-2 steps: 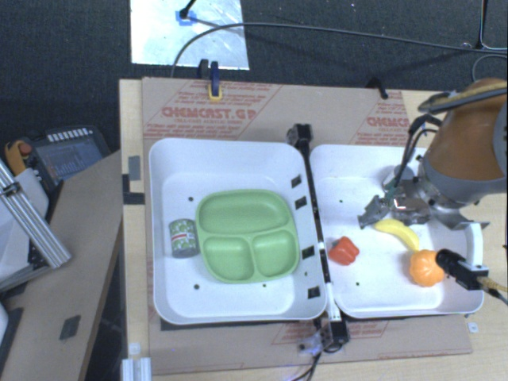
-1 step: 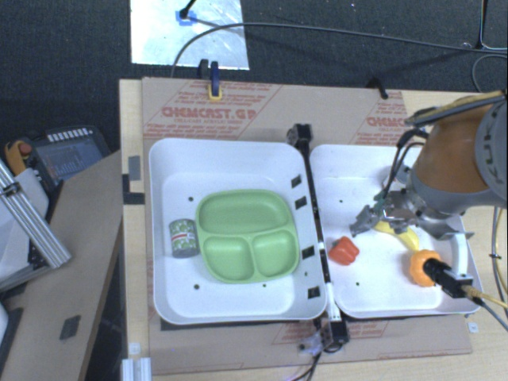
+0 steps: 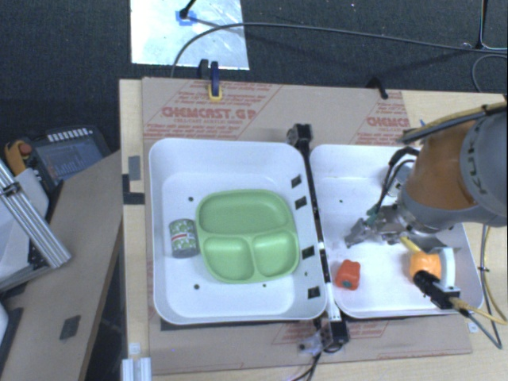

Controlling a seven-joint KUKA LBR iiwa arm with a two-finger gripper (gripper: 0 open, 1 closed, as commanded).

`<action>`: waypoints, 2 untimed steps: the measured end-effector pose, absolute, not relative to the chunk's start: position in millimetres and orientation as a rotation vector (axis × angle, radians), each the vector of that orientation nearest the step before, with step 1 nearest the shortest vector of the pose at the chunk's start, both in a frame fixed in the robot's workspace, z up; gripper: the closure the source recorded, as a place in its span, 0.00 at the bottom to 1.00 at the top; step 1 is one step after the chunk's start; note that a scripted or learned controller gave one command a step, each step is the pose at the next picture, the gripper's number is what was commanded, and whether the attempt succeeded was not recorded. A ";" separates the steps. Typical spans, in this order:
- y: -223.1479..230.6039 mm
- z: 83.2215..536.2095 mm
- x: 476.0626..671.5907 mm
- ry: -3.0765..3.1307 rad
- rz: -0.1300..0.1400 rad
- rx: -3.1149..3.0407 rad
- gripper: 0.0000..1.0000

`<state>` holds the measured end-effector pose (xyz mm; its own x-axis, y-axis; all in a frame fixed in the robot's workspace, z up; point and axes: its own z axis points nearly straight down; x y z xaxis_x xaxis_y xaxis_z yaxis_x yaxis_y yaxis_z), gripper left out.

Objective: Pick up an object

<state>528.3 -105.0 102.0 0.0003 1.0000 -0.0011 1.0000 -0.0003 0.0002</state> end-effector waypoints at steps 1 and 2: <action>-104.0 114.3 529.1 2.221 0.002 2.219 1.00; -97.0 175.8 530.6 2.222 0.007 2.213 1.00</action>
